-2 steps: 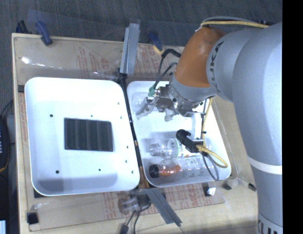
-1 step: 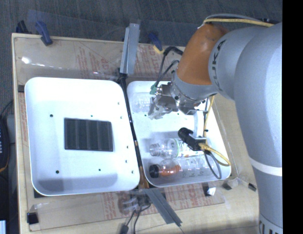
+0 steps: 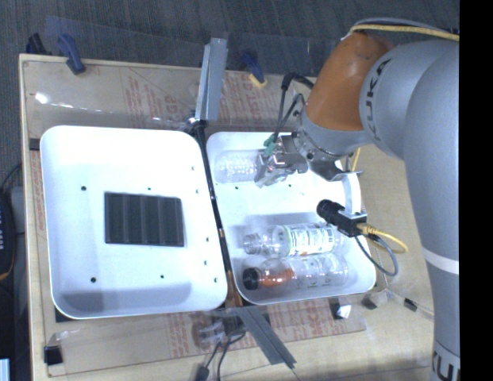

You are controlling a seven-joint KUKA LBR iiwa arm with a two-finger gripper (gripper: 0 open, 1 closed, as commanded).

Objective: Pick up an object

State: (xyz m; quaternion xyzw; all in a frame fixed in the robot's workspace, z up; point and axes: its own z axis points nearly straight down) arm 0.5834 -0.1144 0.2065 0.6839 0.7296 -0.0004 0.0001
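1. Grey arm with orange band, entering from the right and bending down over the right bin.
2. Left bin — white, shallow, showing a dark ribbed rectangle at its middle.
3. Right bin, just beside the left one, bearing the bottles.
4. Clear bottle with a green-and-white label, lying on its side in the near half.
5. Clear bottle with orange contents and a black cap, lying just beside it, nearer the front wall.
6. Small clear bottle in the far half, close to the gripper.
7. Gripper — low over the far half; spread or closed, impossible to tell.
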